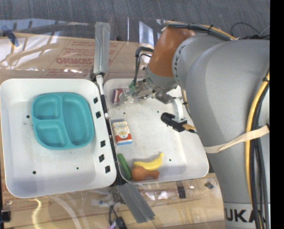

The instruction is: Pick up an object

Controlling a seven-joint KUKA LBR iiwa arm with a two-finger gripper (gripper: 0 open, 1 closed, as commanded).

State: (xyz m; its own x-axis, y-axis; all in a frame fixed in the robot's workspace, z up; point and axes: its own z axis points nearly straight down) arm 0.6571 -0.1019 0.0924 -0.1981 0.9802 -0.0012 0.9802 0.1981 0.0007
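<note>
Hovering beside a reddish object (117, 96), the pincer (135, 90) occupies the right bin (149, 125).

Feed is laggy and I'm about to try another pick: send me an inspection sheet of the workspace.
Surface: left bin and right bin, white, side by side.
Job's things: in right bin, small carton at left; dark red packet in far left corner; banana, orange item, green cucumber bunched along near edge.
Clutter: teal divided plate in left bin.
Grippers: gripper low at far left corner, beside the packet; grasp cannot be told.
Cables: yellow cable along the arm.
Surroundings: cardboard behind bins; grey carpet.
</note>
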